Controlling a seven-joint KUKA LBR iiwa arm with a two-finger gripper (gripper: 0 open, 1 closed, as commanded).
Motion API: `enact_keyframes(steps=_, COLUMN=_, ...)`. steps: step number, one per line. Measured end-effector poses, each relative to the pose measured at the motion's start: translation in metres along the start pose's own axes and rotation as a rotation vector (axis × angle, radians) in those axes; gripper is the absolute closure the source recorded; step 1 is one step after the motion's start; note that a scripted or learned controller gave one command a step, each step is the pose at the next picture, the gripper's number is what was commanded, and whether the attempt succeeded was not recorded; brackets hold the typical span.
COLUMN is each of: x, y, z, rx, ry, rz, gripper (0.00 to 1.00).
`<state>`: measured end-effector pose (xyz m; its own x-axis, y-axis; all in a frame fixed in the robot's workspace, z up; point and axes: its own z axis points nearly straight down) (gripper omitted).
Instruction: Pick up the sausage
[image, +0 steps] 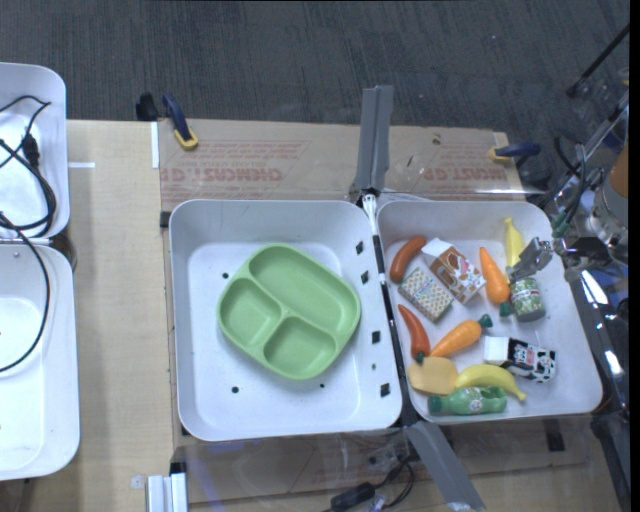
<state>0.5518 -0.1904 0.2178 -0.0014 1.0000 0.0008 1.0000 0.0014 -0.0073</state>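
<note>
end effector (530, 258) hangs near right bin (590, 385) edge, sausage (405, 257) apart.

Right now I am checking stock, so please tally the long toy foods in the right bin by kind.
Sausage: 1
Carrots: 2
Bananas: 2
Red chilli-like piece: 1
Total: 6

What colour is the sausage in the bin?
The sausage is reddish-brown, lying near the right bin's top-left corner. The camera view shows it best.
</note>
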Motion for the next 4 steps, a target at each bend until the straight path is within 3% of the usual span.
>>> enact_keyframes(steps=1, x=0.069, y=0.024, z=0.083, rx=0.0, ry=0.0, rz=-0.095, gripper=0.0)
enact_keyframes(steps=2, x=0.093, y=0.102, z=0.098, rx=-0.003, ry=-0.002, rz=-0.26, gripper=0.0)
enact_keyframes(steps=3, x=0.087, y=0.106, z=0.128, rx=0.002, ry=-0.002, rz=-0.042, gripper=0.0)
enact_keyframes(steps=4, x=0.033, y=0.108, z=0.128, rx=-0.005, ry=-0.003, rz=-0.16, gripper=0.0)
